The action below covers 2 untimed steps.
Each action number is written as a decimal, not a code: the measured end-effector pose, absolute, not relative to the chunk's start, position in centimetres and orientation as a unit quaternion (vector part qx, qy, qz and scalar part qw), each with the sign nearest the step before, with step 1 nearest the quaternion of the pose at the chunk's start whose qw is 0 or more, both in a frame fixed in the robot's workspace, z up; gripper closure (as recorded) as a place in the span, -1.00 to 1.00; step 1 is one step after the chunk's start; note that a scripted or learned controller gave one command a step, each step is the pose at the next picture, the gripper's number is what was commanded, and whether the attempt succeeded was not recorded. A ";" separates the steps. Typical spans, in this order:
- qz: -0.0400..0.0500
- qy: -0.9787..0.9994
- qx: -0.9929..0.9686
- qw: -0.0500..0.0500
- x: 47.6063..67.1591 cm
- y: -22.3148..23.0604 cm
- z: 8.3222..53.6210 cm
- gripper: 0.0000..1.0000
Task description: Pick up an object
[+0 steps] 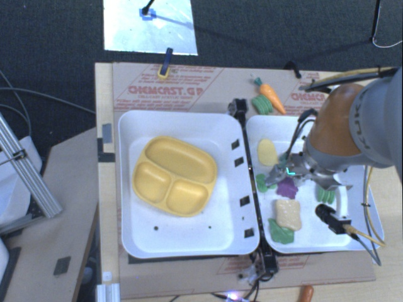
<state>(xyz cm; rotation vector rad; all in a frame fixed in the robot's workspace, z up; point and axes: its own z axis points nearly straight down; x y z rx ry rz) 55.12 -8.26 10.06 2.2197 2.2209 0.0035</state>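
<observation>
My gripper (281,173): low in the right bin (302,243), beside a purple toy (288,187); whether it is released or clenched I cannot tell

Right bin, one of each around the purple toy:
- pale yellow piece (267,151), above it
- tan block (288,214), below it
- green piece (281,233), past the tan block
- green piece (325,195), to its right

Left bin (145,244): one yellow divided plate (174,175), three compartments

Outside, above the right bin: one toy carrot (271,94) and one green toy (262,105), touching
</observation>
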 end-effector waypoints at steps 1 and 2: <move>0.002 0.708 0.707 0.002 55.2 -8.3 11.1 1.00; 0.002 0.707 0.707 0.001 55.2 -8.3 11.1 -1.00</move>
